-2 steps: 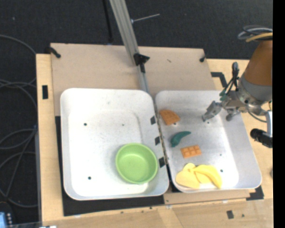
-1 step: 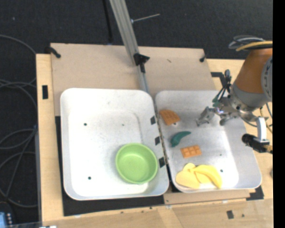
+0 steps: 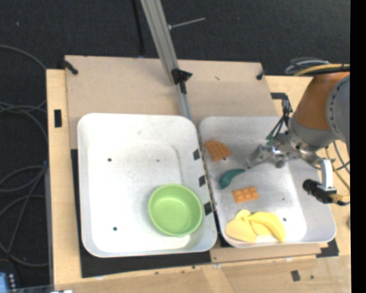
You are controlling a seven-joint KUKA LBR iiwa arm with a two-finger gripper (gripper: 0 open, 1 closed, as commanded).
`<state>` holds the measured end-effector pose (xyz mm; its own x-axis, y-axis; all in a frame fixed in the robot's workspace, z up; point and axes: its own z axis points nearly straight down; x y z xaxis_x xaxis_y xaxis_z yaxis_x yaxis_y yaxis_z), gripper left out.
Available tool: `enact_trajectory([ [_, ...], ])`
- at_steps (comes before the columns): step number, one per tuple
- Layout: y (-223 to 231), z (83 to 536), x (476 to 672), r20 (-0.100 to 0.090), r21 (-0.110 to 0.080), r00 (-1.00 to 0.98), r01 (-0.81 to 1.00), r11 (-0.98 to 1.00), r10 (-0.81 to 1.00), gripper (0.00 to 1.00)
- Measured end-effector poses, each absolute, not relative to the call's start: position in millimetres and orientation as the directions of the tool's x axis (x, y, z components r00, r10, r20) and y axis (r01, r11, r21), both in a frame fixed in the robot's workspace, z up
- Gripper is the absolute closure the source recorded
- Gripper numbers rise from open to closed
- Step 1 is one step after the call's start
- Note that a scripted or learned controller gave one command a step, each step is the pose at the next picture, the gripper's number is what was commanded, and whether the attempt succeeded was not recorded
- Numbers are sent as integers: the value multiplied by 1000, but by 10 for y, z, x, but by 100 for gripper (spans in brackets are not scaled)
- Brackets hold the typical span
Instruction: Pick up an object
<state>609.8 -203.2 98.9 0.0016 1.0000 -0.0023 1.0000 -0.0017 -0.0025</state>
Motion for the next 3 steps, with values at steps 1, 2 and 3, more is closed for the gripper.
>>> enact_trajectory([
  [1, -2041, 1128, 6118, -4, 5, 2, 1000, -2, 1000, 100],
  [2, -1987, 1704, 6063, -1, 7, -2, 1000, 2, 1000, 100],
  [3, -1995, 2147, 6104, -2, 6, -3, 1000, 3, 1000, 100],
])
